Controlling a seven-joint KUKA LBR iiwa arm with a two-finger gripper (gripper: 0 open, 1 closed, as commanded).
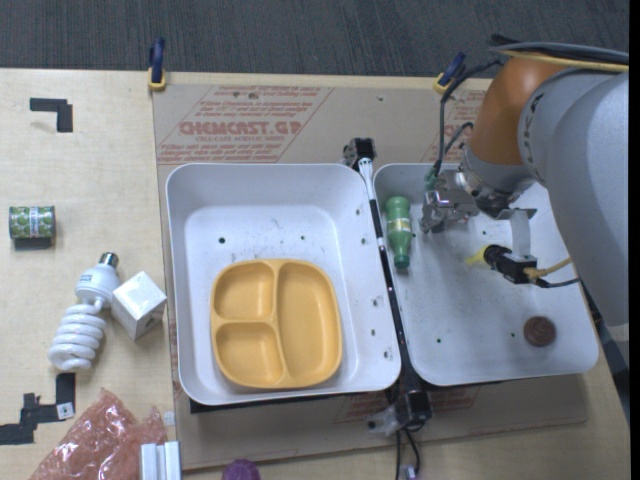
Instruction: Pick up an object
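Note:
In the right bin (470, 348), a green bottle (399, 230) lies along the left wall. A small brown disc (540, 332) rests near that bin's front right corner. My gripper (437, 213) hangs over the back of the right bin, just right of the bottle and apart from it. Nothing shows between its tips. A yellow divided plate (277, 322) lies in the left bin (200, 218).
On the bench left of the bins are a small green can (32, 223), a white spiral light bulb (82, 313), a white cube (139, 304) and a red mesh bag (95, 438). The grey arm (580, 158) covers the right bin's back right corner.

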